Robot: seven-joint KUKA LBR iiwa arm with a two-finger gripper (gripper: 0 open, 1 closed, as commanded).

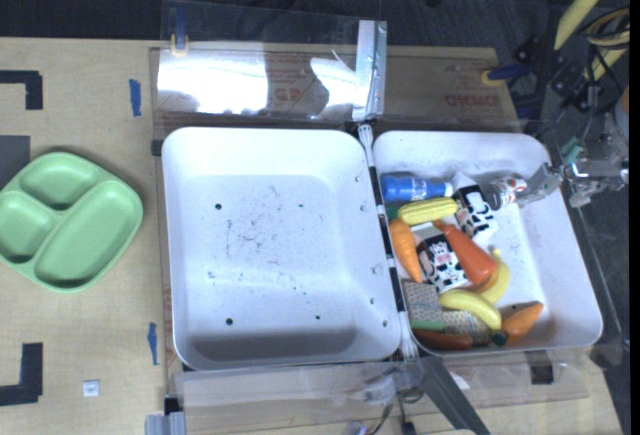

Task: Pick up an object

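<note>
Camera view: two white bins sit side by side in the middle of the frame. The left bin [265, 243] has nothing in it but scuffs and small holes, which suits it as the place to drop whatever gets lifted. The right bin [560, 263] holds the whole stock, crowded against its left wall, probably because the floor slopes or earlier drops landed there.

In that heap a blue bottle [412, 188] lies at the top, a corn cob [428, 211] just below it, a carrot [403, 248] down the left wall, and a cow-patterned toy [441, 261] in the centre. A banana [470, 304] curves across the lower part, touching an orange piece [522, 317] at the lower right. Things overlap, so a clean pick calls for one lying on top, such as the bottle or the banana.

The gripper [548, 177] shows at the right edge of the frame, over the bin's upper right rim and well apart from the heap. I cannot tell its state; nothing is seen in it. No object is picked yet.

A green tray [65, 218] rests on the bench at the left, outside the work.
</note>
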